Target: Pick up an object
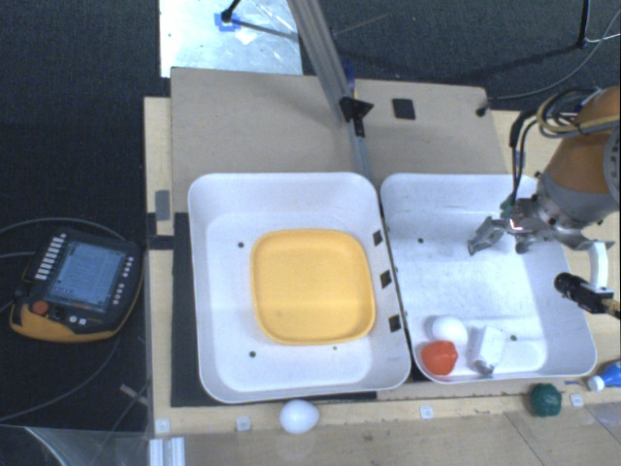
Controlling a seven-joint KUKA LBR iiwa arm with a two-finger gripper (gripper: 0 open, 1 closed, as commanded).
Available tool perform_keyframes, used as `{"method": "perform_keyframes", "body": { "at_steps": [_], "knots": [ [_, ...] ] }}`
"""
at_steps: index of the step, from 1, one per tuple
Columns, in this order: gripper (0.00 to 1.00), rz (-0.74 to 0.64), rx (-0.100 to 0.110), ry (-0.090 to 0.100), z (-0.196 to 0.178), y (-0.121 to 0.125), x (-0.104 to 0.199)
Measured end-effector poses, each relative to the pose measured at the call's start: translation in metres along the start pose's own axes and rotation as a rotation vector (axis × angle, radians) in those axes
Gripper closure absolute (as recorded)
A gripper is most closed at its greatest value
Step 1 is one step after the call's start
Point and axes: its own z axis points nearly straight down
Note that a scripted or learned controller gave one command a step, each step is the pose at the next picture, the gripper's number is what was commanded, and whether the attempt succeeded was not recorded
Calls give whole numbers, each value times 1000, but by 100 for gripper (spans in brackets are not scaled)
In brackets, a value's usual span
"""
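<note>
White egg [299,416] lay outside; orange ball [440,358] sat below-left of gripper [506,237], whose spread fingers held nothing; likely light, slippery, best grasped across its middle.

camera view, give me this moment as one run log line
gripper: over right bin, nothing between its fingers | orange ball, white ball, white block: right bin near corner | yellow plate: left bin
</note>
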Motion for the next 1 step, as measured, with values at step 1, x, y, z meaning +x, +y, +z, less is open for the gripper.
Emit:
{"method": "perform_keyframes", "body": {
  "at_steps": [1],
  "knots": [
    [0, 0, -1, 0, 29, 0, 0]
  ]
}}
